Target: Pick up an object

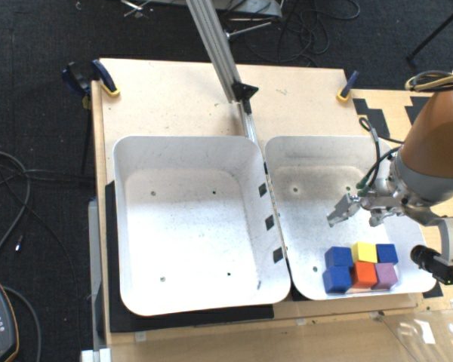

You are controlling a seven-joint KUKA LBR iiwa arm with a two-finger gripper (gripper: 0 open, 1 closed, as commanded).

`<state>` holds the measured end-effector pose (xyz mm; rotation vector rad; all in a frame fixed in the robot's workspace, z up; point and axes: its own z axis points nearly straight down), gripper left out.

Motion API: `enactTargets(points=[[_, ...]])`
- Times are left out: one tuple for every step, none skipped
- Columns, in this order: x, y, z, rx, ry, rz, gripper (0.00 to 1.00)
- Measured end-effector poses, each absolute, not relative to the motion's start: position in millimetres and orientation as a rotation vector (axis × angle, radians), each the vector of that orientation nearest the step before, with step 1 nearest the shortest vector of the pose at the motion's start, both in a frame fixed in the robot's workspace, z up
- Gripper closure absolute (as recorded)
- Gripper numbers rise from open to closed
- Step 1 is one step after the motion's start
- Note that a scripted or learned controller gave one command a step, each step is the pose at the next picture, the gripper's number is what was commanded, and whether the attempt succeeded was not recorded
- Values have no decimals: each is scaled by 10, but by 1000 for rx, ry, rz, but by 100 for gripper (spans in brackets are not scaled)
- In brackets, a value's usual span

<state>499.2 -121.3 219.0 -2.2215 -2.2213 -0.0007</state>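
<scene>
1. Camera view, arm: enters from the right edge of the frame, orange band [436, 130] uppermost, grey wrist below it, bent down and leftward over the right bin [309, 164].
2. Gripper [346, 208]: hangs at centre right, above bare floor in the right bin, just above and left of the blocks; finger spacing impossible to judge from this slant; nothing seen between the fingers.
3. Counts: two white bins, left bin [136, 202] and right bin side by side; five blocks clustered at lower right in the right bin: two blue blocks [337, 268] and [386, 253], one yellow block [366, 253], one orange block [365, 274], one purple block [386, 275].
4. Writing: none legible anywhere.
</scene>
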Motion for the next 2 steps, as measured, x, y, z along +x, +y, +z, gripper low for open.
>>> enactTargets(points=[[4960,-1747,947,-2228,-2222,-1,0],[5659,-2040,961,-2222,-2230,-3,0]])
